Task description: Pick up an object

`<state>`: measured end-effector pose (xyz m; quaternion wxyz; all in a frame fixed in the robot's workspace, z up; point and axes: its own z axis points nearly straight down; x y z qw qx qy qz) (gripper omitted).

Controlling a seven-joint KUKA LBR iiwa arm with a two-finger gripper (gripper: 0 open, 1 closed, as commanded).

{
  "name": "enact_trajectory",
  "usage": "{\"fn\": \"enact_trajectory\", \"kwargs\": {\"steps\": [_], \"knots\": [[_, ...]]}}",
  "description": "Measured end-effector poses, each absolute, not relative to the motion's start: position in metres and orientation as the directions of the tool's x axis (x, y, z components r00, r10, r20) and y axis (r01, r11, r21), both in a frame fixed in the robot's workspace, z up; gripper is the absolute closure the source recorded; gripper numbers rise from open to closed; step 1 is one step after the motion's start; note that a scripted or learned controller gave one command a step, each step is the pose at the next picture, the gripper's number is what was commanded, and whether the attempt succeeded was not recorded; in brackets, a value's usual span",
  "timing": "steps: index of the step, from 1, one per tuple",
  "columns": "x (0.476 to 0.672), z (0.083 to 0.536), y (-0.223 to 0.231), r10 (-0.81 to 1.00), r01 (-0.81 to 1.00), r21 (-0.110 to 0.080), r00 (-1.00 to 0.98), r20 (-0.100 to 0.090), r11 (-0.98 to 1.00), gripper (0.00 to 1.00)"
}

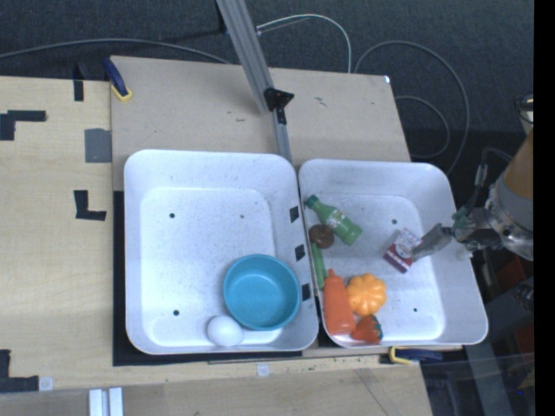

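The gripper reaches over the right edge of the right bin, its grey metal fingers long and thin. If they are spread or pressed together, I cannot tell. Their tips are at a small red-and-white boxy object. Near the left wall lies a green plastic bottle with a brown round piece beside it. At the front edge are a smooth orange carrot and a ribbed orange pumpkin. The left bin holds a round blue bowl and a white ball, touching.
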<state>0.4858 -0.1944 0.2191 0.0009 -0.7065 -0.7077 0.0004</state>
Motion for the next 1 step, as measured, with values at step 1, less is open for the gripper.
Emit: {"fn": "enact_trajectory", "kwargs": {"steps": [1], "knots": [[0.4858, 0.2192, -0.1945, 1.000, 1.000, -0.002, -0.002, 0.001, 0.002, 0.00]]}}
